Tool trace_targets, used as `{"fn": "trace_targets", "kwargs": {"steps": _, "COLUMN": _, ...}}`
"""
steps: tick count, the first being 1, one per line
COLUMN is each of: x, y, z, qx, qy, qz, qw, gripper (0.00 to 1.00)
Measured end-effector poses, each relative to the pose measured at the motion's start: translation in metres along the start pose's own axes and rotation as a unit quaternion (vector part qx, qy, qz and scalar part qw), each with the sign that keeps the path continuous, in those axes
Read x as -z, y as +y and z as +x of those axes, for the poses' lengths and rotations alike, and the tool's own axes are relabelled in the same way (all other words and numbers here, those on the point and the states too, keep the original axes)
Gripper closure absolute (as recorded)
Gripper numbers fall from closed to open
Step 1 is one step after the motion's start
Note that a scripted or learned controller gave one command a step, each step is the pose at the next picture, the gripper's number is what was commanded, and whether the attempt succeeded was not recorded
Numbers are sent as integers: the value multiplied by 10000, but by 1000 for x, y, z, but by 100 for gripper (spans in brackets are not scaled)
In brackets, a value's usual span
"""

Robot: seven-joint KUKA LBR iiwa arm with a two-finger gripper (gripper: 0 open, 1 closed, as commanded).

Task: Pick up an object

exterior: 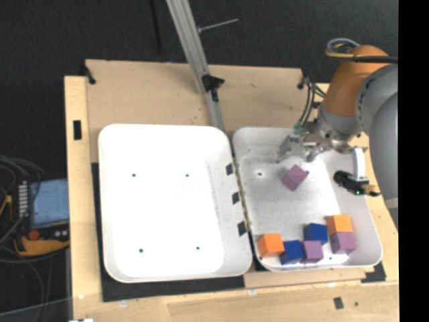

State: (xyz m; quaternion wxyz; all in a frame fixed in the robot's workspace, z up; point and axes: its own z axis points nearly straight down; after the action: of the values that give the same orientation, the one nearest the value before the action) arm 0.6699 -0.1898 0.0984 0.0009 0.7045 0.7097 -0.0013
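Tool (299, 150): poised over the upper part of the right bin, fingers spread apart with nothing between them.
Arm (348, 92): grey with an orange band, reaching in from the right edge.
Purple cube (294, 177): tilted, lying alone on the right bin's floor just below the tool, apart from its fingers.
Right bin (268, 143): white, shallow, carrying all the blocks.
Front cluster: orange block (271, 244), blue block (292, 252) and purple block (313, 250) in a row along the near wall; a second blue block (316, 233) just behind them.
Right corner: a small orange block (339, 224) stacked against another purple block (343, 241).
Left bin (161, 200): white, beside the right bin, edges touching at the centre.
Table (154, 92): tan board under both bins, with a slanted metal rail (191, 39) rising from its rear.
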Motion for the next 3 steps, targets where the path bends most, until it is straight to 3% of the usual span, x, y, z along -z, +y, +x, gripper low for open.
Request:
{"fn": "trace_targets", "kwargs": {"steps": 1, "x": 13, "y": 1, "z": -1, "qx": 15, "qy": -17, "qz": -20, "qw": 10000, "gripper": 100}}
{"fn": "trace_targets", "kwargs": {"steps": 3, "x": 128, "y": 3, "z": 3, "qx": 13, "qy": 0, "qz": -53, "qw": 10000, "gripper": 100}}
